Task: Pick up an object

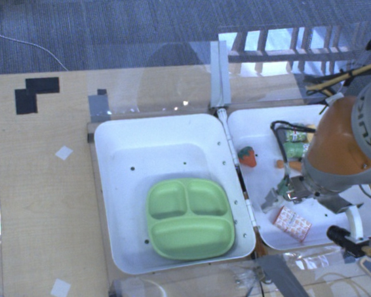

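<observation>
My gripper (278,195) hangs low over the middle of the right bin (256,127), on the grey arm with its orange band (333,142) coming in from the right. Just below and to the right of it lies a red-and-white patterned packet (291,223) on the bin floor, apart from the gripper. A red and green strawberry-like toy (246,157) lies near the bin's left wall. A green packet (295,141) sits further back, partly hidden by the arm. A small orange piece (279,163) lies between them. Nothing shows in the gripper.
The left bin (119,145) holds a green divided plate (190,218) in its front half. A raised divider (235,166) separates the two bins. The arm hides the right bin's right side. Wooden bench lies to the left.
</observation>
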`<state>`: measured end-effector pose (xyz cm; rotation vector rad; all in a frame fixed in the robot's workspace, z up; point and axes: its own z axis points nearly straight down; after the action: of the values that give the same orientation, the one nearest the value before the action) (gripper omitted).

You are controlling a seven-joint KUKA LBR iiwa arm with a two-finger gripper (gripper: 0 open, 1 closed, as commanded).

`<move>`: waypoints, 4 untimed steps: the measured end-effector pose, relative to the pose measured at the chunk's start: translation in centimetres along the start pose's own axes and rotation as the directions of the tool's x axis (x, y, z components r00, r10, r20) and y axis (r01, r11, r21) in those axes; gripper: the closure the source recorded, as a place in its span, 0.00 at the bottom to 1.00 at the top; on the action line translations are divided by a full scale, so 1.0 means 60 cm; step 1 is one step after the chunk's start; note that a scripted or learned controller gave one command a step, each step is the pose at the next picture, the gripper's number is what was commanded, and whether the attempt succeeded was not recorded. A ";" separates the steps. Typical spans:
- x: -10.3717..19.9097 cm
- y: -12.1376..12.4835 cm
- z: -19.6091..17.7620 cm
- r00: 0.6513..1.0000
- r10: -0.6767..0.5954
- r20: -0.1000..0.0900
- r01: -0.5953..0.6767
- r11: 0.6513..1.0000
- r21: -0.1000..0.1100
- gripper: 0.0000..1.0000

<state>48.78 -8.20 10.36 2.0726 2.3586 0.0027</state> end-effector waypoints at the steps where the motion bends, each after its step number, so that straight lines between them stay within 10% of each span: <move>1: -0.013 -0.002 0.019 0.983 -0.184 -0.001 0.184 0.983 0.000 0.00; 2: -0.013 0.003 0.000 0.983 -0.186 0.002 0.186 0.983 -0.006 1.00; 3: -0.013 0.003 0.000 0.983 -0.186 0.002 0.186 0.983 -0.006 0.00; 4: -0.010 0.005 0.023 0.985 0.174 -0.001 -0.174 0.985 -0.011 0.00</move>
<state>49.13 -8.78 9.00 2.2652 2.1640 0.0166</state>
